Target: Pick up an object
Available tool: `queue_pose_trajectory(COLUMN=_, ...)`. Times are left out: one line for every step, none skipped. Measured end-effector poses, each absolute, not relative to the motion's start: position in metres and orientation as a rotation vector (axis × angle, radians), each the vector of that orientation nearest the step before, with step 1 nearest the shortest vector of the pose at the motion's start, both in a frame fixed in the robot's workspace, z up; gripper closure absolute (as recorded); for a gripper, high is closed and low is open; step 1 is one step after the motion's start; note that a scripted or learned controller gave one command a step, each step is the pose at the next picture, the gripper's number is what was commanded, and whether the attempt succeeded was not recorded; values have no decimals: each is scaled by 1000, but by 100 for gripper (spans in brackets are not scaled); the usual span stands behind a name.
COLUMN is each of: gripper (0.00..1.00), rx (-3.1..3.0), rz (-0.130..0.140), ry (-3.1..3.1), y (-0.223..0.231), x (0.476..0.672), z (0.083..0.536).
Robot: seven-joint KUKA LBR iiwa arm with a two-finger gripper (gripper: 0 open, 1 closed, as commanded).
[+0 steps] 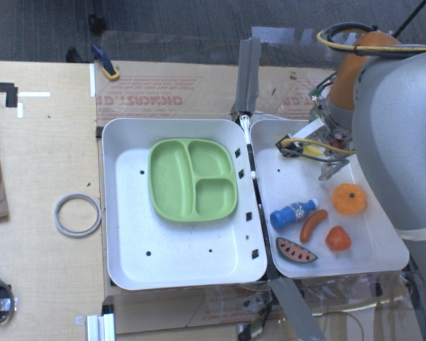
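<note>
The gripper hangs low over the far end of the right bin, just beside its far rim, with cabling and a yellow wire around the wrist. Whether it is open or closed cannot be told from this view; nothing can be made out between its tips, though the clutter there makes that hard to judge.

The pickable toys lie toward the near half of the same bin. A small orange pumpkin sits closest to the gripper, toward the bin's right side. A blue bottle lies on its side near the middle, with a sausage just beside it, perhaps touching. A red tomato-like piece rests nearer the front, and a watermelon slice lies by the near left corner. The left bin carries a green divided plate toward its far half.

The step in hand looks like choosing and closing in on one toy. The pumpkin seems the fair choice: it is nearest and stands apart from the others. A clean try would centre the tips over it, come straight down and close across its widest part. The bottle and sausage are riskier, as one could nudge the other.
</note>
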State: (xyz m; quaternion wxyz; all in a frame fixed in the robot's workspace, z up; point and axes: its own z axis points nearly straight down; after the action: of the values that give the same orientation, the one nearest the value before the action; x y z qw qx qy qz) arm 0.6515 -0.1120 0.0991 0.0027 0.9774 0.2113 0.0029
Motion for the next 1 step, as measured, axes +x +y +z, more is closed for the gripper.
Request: queue_pose_trajectory(gripper=100, rx=3063, rz=13, ry=672, y=-111, x=653, z=109)
